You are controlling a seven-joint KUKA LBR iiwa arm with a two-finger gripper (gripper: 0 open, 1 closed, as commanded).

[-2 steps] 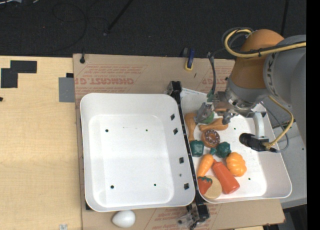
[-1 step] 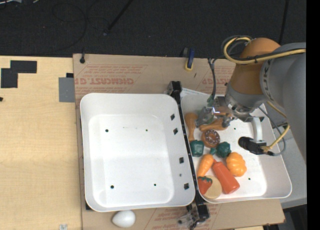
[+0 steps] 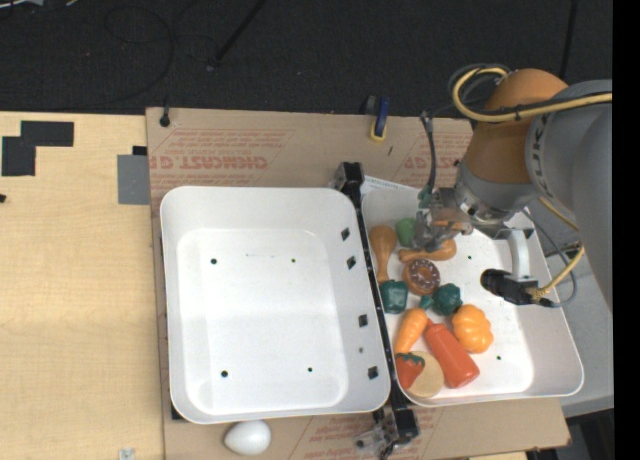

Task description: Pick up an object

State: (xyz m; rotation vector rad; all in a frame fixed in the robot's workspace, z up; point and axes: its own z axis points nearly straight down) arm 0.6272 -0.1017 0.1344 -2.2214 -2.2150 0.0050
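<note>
The arm (image 3: 540, 148) reaches in from the right, and its hand (image 3: 436, 231) is low over the upper left part of the right bin (image 3: 545, 373). The hand is above a pile of toy food, and I cannot tell if it is spread or pressed together, or if it pinches something.

The objects to pick up all lie in the right bin, mostly along its left side. A tan squash-shaped piece (image 3: 383, 249) lies near the divider. Just beside the hand there is a small green piece (image 3: 405, 232), and below it a round brown piece (image 3: 422, 274). Lower there are two dark green pieces (image 3: 394, 296) (image 3: 444, 299), a small orange carrot (image 3: 410, 328), an orange pumpkin (image 3: 472, 328) and a long red piece (image 3: 452, 355). A pale flat piece (image 3: 428, 379) lies at the near edge.

The left bin (image 3: 180, 248) is white, with small dark dots on its floor. A white egg-shaped object (image 3: 247, 437) lies on the surface (image 3: 70, 328) in front of the left bin.
</note>
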